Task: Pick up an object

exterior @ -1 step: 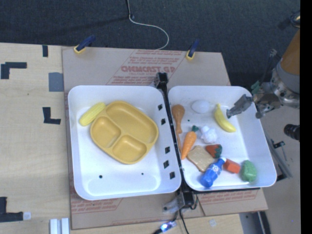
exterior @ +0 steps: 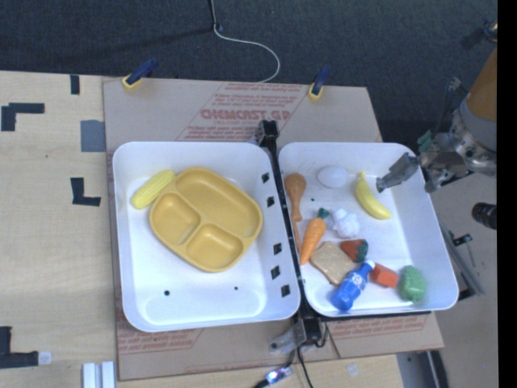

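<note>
My gripper (exterior: 414,172) hangs over the right edge of the right bin (exterior: 432,225), open, with nothing between its fingers. Just left of it lies a yellow banana (exterior: 371,197). Further left rest a white egg (exterior: 332,175), a chicken drumstick (exterior: 294,191), an orange carrot (exterior: 312,237) and a small white garlic-like piece (exterior: 347,221). Toward the front lie a slice of toast (exterior: 331,261), a blue bottle (exterior: 351,288), a red piece (exterior: 384,276) and a green vegetable (exterior: 412,284).
The left bin (exterior: 137,297) holds a yellow divided tray (exterior: 203,217) and a corn cob (exterior: 152,188) at its upper left. A black divider (exterior: 279,217) runs between the bins. Cardboard lies under both bins.
</note>
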{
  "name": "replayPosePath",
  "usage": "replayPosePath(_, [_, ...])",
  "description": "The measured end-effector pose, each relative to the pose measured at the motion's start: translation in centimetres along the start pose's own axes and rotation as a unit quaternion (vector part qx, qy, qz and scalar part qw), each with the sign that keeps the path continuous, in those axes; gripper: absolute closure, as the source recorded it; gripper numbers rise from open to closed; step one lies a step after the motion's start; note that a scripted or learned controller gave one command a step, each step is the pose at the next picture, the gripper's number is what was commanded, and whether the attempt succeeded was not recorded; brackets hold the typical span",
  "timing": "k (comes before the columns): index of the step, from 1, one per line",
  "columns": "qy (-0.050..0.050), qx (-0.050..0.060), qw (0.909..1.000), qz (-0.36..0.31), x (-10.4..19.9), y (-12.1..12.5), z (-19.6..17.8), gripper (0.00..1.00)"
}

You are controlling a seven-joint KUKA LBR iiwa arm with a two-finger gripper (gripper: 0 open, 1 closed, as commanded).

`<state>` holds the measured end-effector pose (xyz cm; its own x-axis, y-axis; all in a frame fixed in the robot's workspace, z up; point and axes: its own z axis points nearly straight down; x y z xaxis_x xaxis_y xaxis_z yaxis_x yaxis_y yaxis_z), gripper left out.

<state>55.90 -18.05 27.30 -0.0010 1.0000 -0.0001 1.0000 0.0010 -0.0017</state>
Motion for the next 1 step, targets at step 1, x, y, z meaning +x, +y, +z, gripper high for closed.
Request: replayPosePath(1, [0.000, 0.002, 1.0000, 0.000, 0.45, -1.00, 5.25, 0.00])
